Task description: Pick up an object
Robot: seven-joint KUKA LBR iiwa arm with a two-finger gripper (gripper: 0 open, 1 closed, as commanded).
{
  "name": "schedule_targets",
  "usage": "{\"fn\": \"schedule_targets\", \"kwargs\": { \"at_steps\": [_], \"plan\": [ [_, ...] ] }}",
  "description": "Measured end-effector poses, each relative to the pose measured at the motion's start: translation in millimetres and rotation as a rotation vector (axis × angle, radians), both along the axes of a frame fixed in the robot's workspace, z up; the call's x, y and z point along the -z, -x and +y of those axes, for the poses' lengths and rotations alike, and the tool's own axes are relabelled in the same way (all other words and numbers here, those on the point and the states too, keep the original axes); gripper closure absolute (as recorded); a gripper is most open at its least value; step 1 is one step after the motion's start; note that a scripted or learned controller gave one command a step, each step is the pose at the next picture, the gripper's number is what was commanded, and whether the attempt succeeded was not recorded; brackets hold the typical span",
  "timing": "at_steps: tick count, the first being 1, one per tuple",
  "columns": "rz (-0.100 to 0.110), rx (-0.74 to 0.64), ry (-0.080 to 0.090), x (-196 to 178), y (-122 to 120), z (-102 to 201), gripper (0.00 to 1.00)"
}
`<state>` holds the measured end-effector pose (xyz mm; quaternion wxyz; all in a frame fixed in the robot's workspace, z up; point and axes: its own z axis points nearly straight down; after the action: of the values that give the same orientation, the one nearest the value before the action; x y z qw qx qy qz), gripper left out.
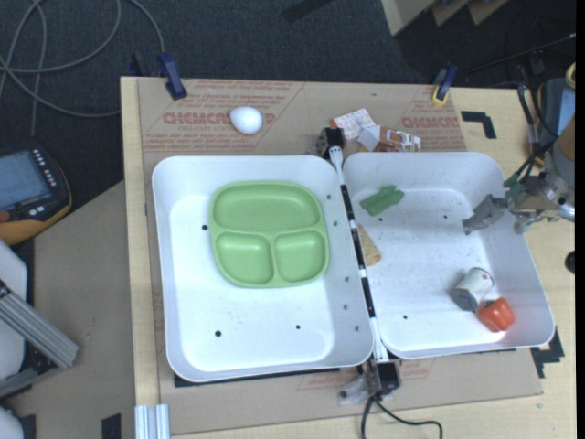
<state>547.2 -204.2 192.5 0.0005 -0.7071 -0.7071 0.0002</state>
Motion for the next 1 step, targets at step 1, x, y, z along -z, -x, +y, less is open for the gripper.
{"fn": "schedule_targets", "kwargs": {
  "at_steps": [1],
  "plan": [
    [0.002,0.0,-0.002,99.7,15.5,-12.3,0.0]
  ]
}}
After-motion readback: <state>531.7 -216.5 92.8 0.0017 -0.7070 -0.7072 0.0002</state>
